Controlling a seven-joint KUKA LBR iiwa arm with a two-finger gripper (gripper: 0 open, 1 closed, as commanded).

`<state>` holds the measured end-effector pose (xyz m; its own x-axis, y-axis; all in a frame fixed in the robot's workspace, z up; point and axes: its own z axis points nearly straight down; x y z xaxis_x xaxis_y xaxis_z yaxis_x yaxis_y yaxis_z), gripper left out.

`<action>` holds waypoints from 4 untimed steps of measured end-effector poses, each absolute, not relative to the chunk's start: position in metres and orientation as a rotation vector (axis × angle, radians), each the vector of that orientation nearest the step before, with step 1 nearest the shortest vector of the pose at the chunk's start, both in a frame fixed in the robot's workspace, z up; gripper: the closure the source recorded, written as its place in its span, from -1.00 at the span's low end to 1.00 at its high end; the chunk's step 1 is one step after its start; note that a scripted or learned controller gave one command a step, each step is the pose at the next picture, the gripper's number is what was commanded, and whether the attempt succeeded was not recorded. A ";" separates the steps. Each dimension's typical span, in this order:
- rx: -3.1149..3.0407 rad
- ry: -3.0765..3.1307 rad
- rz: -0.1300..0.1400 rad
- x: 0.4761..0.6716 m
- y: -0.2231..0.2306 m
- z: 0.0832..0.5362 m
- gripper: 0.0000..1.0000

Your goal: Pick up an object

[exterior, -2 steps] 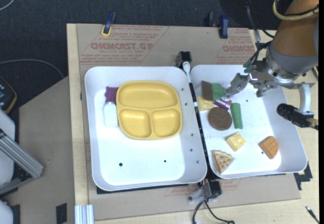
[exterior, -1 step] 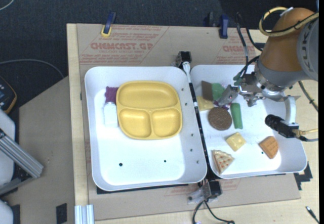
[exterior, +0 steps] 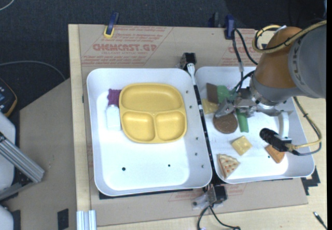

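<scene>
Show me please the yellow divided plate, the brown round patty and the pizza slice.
yellow divided plate [exterior: 153, 98]: camera view, its large top compartment.
brown round patty [exterior: 225, 124]: camera view, its centre.
pizza slice [exterior: 227, 164]: camera view, its middle.

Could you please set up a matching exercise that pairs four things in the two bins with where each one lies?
Things:
1. yellow divided tray
2. purple item
3. brown round piece
4. triangular pizza slice

Places:
A. right bin, near its front edge
B. left bin, tucked against the tray's left side
C. right bin, just below the gripper
D. left bin, filling its upper middle

Pairs: 1-D, 2-B, 3-C, 4-A
</scene>
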<state>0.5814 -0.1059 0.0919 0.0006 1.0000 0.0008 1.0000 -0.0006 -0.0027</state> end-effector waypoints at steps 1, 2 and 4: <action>-2.226 -2.223 -0.004 0.584 -0.107 0.090 -1.00; -2.235 -2.228 -0.012 0.587 -0.108 0.103 1.00; -2.226 -2.227 -0.006 0.593 -0.112 0.205 1.00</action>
<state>0.5927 -0.1122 0.2050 -0.0006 1.0000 -0.0024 1.0000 0.0006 0.0074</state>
